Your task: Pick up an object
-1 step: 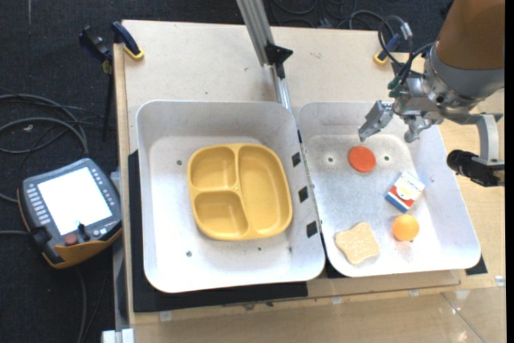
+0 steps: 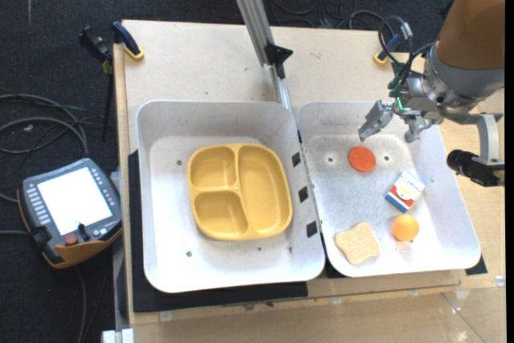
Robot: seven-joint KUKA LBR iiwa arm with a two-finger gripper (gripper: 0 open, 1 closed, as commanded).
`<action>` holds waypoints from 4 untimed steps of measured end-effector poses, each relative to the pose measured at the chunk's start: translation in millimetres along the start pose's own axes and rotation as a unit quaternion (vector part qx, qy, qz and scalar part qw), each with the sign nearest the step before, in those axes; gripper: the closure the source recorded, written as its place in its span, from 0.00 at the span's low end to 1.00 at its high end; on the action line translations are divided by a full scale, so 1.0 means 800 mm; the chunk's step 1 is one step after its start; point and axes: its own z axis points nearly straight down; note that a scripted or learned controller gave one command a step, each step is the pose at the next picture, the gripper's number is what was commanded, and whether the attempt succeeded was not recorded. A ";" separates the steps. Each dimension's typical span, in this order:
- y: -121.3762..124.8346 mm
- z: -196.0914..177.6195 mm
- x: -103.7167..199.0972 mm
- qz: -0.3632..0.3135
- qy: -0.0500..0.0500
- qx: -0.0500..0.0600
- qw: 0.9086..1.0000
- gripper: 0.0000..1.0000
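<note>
Toast-shaped piece (image 2: 356, 243) sits nearest, at the lower edge of the right bin (image 2: 458, 233), tan with a darker crust outline. Just right of it and slightly up, an orange ball (image 2: 405, 228), round and glossy. Above that, touching or nearly so, a small carton (image 2: 404, 192): white with blue and red print, lettering too small to read. Further up, near bin centre, a flat red-orange disc (image 2: 362, 159), well apart from the carton.

Claw (image 2: 393, 122) hangs over the upper part of the right bin, just above and right of the disc. Two fingers spread wide, one angled toward lower left, the other toward lower right; nothing between them. Cannot tell its height over the bin floor. Grey wrist and orange band of the arm (image 2: 474, 28) fill the upper right of the frame.

Left bin (image 2: 161, 253) holds a yellow three-compartment tray (image 2: 239, 190), roughly centred, one long section on the right side and two smaller on the left. No labels visible on it.

Desk (image 2: 201, 60) is pale wood; clamps at its upper left and upper right corners. A metal strut (image 2: 249, 0) runs diagonally from top centre down to the gap between the bins. Teach pendant (image 2: 68, 209) with a blank white screen lies on the dark floor at lower left, cables around it.
</note>
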 end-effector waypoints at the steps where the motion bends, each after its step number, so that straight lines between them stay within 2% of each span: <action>1: 0.004 0.055 -0.003 0.001 0.000 0.002 1.000 0.00; 3: -0.019 0.194 -0.001 0.001 0.000 0.003 1.000 0.00; 4: -0.016 0.176 -0.001 0.001 0.000 -0.001 1.000 1.00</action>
